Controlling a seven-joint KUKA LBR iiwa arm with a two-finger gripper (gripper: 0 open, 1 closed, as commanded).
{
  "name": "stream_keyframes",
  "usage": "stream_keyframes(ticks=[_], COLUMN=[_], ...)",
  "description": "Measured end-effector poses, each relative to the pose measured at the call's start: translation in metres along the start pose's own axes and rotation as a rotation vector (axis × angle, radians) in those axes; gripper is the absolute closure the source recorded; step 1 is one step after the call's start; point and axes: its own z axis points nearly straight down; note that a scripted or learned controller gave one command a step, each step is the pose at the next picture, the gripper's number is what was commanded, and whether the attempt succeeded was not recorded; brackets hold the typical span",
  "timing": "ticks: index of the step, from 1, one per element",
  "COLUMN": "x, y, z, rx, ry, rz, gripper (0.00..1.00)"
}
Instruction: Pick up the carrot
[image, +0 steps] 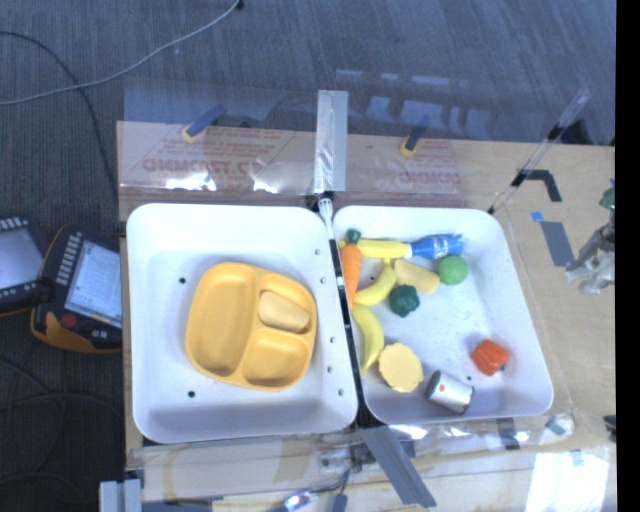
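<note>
Orange carrot (351, 268) at right bin's (520, 300) left wall, upright.

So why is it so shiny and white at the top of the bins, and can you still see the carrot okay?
In the camera view, light bounces off the clear plastic sheet behind the bins, making bright white glare patches. The carrot sits at the left wall of the right bin and stays clear and orange, though the whole picture is a little soft. The gripper at the right edge looks blurry.
</note>
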Motion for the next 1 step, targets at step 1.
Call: stream_keyframes(ticks=[1], x=[0.0083], y=[-0.0041], z=[0.0184], rx=[-0.001], ry=[0.000], rz=[-0.182], gripper=[1.00])
